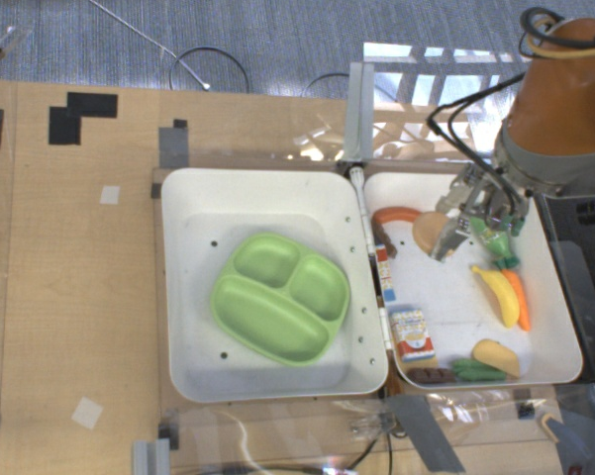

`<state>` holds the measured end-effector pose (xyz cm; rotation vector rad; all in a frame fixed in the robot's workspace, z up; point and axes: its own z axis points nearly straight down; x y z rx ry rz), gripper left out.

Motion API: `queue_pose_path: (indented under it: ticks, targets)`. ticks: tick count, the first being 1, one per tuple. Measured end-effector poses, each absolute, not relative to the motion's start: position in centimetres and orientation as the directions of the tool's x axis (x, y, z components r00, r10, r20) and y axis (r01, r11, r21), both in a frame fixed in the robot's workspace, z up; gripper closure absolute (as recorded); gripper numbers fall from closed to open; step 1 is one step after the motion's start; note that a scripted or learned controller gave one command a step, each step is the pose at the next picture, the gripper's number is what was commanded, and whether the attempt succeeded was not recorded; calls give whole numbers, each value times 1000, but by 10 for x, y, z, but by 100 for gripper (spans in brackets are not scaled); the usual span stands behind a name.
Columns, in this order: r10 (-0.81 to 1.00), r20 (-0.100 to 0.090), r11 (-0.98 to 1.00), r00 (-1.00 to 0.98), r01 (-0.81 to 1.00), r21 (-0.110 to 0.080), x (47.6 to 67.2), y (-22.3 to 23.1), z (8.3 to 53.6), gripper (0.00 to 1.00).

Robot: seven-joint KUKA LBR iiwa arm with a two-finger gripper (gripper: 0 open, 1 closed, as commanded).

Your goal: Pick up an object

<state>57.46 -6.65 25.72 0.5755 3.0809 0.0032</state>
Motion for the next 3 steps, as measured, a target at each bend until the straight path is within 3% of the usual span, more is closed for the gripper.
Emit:
queue_pose_path:
  ticks: [1, 2, 3]
  targets:
    - [76, -13, 997, -997, 76, 0, 577, -99, 99, 100]
    - [-108, -14, 994, -994, -107, -6, 615, -185, 154, 100]
    - [177, -13, 984, -984, 177, 1, 552, -193, 90, 100]
